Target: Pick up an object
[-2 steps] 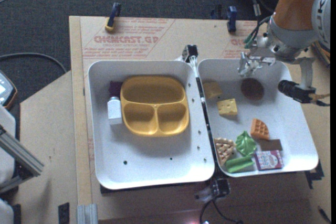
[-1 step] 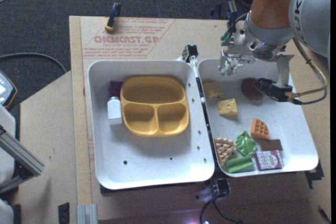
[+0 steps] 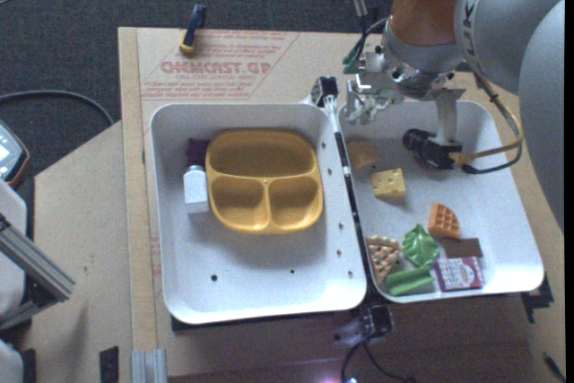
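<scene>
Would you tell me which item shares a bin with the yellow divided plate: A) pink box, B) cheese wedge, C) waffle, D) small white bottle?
D: the small white bottle stands beside the yellow divided plate in the view's left bin; the other three lie in the right bin.

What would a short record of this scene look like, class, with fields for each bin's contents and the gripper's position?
left bin: yellow plate, white bottle, purple thing
right bin: cheese wedge, waffle, green leaf, pink packet
gripper: over the right bin's far corner, near the wall between the bins
</scene>
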`<state>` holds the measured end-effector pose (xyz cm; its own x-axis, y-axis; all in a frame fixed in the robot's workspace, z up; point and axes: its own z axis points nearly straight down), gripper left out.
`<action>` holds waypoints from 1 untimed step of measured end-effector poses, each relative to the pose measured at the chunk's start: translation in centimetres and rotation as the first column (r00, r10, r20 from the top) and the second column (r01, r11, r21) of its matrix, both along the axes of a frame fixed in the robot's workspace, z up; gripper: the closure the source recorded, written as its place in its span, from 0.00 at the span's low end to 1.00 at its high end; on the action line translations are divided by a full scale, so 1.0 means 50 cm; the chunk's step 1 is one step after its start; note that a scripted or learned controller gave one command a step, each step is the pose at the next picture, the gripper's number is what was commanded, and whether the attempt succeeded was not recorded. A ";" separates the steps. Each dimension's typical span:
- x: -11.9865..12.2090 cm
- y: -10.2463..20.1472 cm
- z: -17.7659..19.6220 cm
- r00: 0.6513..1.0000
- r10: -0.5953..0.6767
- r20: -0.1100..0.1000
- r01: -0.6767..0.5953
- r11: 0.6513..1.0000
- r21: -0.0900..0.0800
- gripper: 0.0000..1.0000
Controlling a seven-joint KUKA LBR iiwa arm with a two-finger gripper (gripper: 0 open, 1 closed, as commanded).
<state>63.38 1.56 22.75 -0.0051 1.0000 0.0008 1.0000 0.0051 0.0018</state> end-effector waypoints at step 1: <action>0.019 0.085 -0.006 1.000 0.000 0.001 0.000 1.000 0.001 1.00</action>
